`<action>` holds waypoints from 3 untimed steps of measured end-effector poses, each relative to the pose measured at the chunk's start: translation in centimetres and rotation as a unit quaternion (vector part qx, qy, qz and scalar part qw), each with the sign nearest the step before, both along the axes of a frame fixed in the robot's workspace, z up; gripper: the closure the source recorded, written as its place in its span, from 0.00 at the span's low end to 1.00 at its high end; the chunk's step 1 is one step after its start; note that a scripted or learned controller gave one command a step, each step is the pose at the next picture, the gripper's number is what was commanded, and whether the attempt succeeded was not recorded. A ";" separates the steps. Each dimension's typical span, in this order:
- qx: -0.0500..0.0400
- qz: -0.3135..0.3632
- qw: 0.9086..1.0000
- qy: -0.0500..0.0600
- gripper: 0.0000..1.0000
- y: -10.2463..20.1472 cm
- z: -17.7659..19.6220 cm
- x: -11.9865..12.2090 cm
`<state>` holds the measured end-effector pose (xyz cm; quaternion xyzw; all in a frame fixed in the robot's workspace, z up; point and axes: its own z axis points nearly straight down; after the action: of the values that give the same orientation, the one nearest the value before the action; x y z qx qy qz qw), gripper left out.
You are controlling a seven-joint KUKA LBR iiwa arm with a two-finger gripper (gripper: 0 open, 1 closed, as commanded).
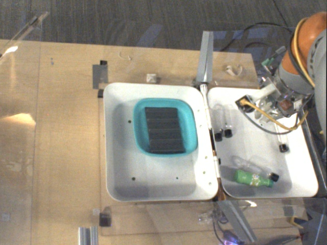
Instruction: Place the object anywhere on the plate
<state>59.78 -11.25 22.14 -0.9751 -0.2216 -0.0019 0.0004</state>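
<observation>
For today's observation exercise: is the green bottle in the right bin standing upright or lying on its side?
Lying on its side. The green bottle stretches along the floor of the right bin, its dark cap pointing right.

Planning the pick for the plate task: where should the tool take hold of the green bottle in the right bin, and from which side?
Grip the green bottle across the middle of its body, coming straight down from above. It lies flat on its side on the right bin floor, its long axis running roughly left to right with the dark cap toward the right, so fingers closing across its narrow width would likely seat best.
</observation>
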 end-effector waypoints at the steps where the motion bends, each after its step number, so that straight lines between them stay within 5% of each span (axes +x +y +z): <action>1: 0.000 0.080 0.997 0.001 1.00 3.3 -3.6 -5.6; 2: 0.000 0.081 0.997 -0.001 1.00 3.3 -2.5 -5.4; 3: -0.001 0.145 0.989 0.001 1.00 7.4 -3.7 -7.8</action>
<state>52.01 -3.86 18.40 -0.9327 -0.3606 -0.0009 0.0004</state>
